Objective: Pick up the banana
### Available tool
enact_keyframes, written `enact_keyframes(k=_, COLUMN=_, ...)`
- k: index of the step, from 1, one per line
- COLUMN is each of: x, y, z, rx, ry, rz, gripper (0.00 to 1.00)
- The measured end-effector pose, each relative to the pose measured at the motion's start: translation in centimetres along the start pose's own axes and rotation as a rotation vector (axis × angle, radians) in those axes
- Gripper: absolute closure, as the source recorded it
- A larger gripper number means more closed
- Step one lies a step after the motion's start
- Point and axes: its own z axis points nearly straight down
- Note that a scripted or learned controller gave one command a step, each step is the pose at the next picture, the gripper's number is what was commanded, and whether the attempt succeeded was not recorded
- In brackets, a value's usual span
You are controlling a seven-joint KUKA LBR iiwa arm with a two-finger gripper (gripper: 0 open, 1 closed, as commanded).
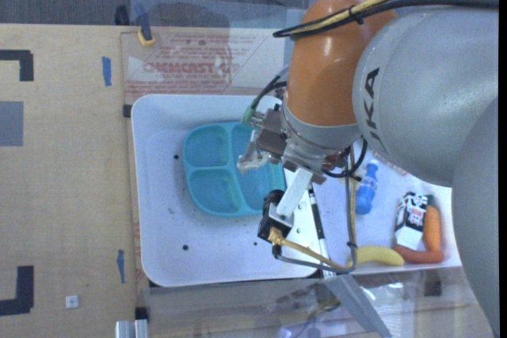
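While the arm point(396, 75) reaches in from the right and covers much of the scene, your gripper point(255, 161) sits low over the white bin point(158, 194), at the right edge of the blue tray point(214, 170). You cannot tell from this angle whether it is spread or pressed together; the wrist and its cabling hide the tips, and nothing shows pinched there.

Just near of the gripper, a white and black part point(289, 210) slants down from the wrist toward the bin's near side.

Your blue tray lies flat in the middle of the bin, with three compartments showing, its right part under the wrist.

Look right and near for the banana point(379, 255): it lies on the bin floor close to the near rim, well apart from the gripper. Just right of it lies a carrot point(430, 237), with a black and white carton point(412, 216) touching that. A blue bottle point(366, 190) lies a little farther back, left of the carton.
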Motion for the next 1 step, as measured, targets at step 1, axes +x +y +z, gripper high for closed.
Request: enact_keyframes(k=1, x=0.19, y=-0.08, z=-0.95, rx=0.001, ry=-0.001, rz=-0.005, gripper=1.00)
